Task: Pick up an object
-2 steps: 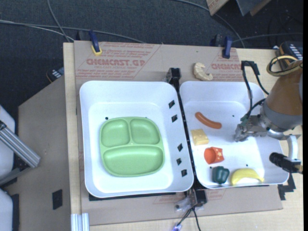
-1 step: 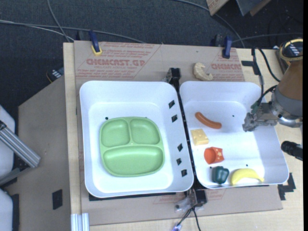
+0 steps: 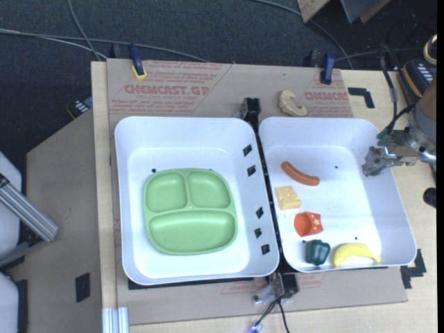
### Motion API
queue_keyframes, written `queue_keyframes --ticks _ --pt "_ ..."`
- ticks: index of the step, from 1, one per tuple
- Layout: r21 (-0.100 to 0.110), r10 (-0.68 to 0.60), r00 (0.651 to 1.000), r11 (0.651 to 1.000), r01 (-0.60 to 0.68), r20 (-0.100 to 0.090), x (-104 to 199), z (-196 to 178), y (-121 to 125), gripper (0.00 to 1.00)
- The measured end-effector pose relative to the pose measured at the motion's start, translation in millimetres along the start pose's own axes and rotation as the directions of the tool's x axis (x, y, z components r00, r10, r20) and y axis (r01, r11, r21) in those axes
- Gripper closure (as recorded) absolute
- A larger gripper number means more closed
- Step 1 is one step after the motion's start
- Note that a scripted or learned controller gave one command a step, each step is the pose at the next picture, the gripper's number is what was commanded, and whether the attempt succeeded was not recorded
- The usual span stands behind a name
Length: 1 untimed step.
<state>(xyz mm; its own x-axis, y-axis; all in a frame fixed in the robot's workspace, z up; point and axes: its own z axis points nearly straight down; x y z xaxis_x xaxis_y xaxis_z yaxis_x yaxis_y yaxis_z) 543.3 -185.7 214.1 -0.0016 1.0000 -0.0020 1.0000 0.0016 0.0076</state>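
The right bin (image 3: 388, 186) holds five small play-food pieces: a sausage (image 3: 300, 173), a yellow cheese block (image 3: 288, 198), a red piece (image 3: 308, 223), a dark green pepper (image 3: 317, 252) and a banana (image 3: 355, 254). The left bin (image 3: 132, 186) carries a green divided plate (image 3: 189, 210). The claw (image 3: 374, 161) hangs over the right bin's right rim, well apart from all five pieces; at this angle one cannot tell whether it is spread or pressed together, and nothing shows in it.

The pieces look like hollow or foam plastic toys, so they are probably light, stiff enough to take a squeeze, and smooth-skinned, which makes slipping the main worry. The sausage lies alone with bare floor around it and seems the easiest target; a pinch across its narrow middle, square to its length, would likely hold. The cheese block offers flat parallel sides and should sit steady in a grip. The banana and pepper lie touching or nearly so against the near wall, leaving little room to come down beside them. A tan lump (image 3: 292, 103) rests on the worktop (image 3: 180, 89) behind the bins.
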Motion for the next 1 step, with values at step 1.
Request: queue_keyframes --ticks 1 --pt "0.003 0.0 1.0 1.0 0.0 -0.001 -0.1 -25.1 1.3 1.0"
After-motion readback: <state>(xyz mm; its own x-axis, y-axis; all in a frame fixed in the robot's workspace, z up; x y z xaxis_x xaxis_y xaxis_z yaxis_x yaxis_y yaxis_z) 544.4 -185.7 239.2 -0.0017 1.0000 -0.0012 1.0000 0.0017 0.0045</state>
